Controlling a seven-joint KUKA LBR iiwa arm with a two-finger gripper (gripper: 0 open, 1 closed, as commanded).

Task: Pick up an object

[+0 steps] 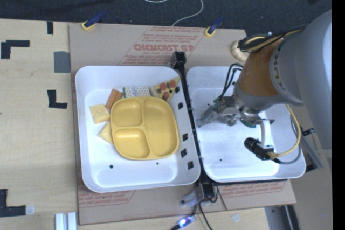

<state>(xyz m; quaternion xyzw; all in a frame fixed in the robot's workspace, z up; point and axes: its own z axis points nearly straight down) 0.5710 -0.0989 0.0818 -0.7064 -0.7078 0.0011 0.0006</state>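
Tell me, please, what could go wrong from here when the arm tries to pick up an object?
The gripper is over the right bin, while the yellow plate and small pieces lie in the left bin. It may close on nothing. The plate partly covers some pieces, so a grasp there could slip.

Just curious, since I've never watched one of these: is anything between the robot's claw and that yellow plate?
Yes. The end effector hangs over the right bin, while the yellow divided plate lies in the left bin. The bins' adjoining walls, joined by black clips, stand between.
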